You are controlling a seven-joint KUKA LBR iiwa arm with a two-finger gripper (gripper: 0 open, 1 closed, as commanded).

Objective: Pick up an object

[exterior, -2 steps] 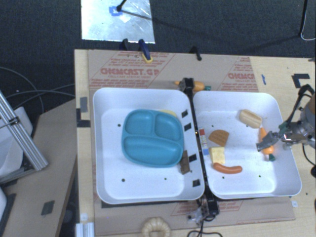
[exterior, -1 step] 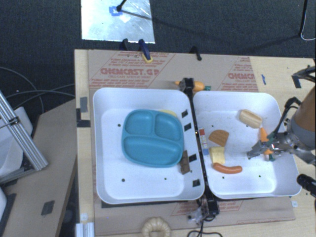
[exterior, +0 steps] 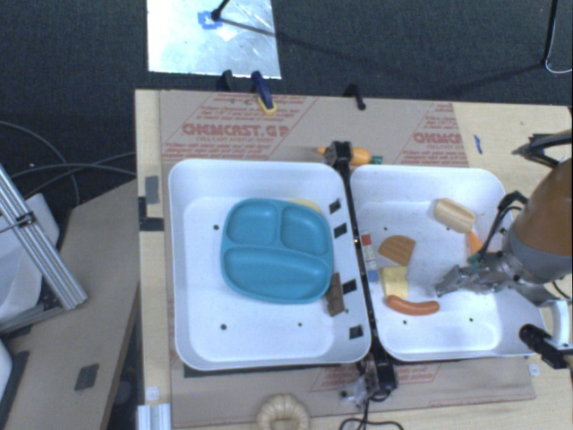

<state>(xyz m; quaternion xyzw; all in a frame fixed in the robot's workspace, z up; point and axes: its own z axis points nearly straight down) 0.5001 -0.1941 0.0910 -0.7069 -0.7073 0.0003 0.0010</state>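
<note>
The arm (exterior: 546, 227) entered from the right of the camera view, its orange band above the wrist over the right edge of the right bin (exterior: 448, 343). The gripper (exterior: 448, 282) was low inside that bin, its dark fingers pointing left toward the middle of the bin floor. Whether the fingers were spread or closed could not be determined from this angle, and nothing could be seen between them.

Relative to the gripper, the items in the right bin lay as follows. A red sausage (exterior: 413, 306) lay just beside the fingertips, to their lower left, apart from them so far as could be judged. A yellow block (exterior: 395, 283) lay near, to the left of the tips, its lower end close to the sausage. A brown wedge-shaped piece (exterior: 397, 248) lay above the yellow block, to the gripper's upper left. A tan cylinder (exterior: 455, 214) lay above the gripper, near the far wall of the bin. A thin orange piece (exterior: 474, 241) lay just above the wrist, partly hidden by it.

The left bin (exterior: 197, 330) stood well apart to the gripper's left, beyond the divider. It held a blue sectioned plate (exterior: 276, 249), with a small brown object (exterior: 336, 296) at the plate's lower right edge.
</note>
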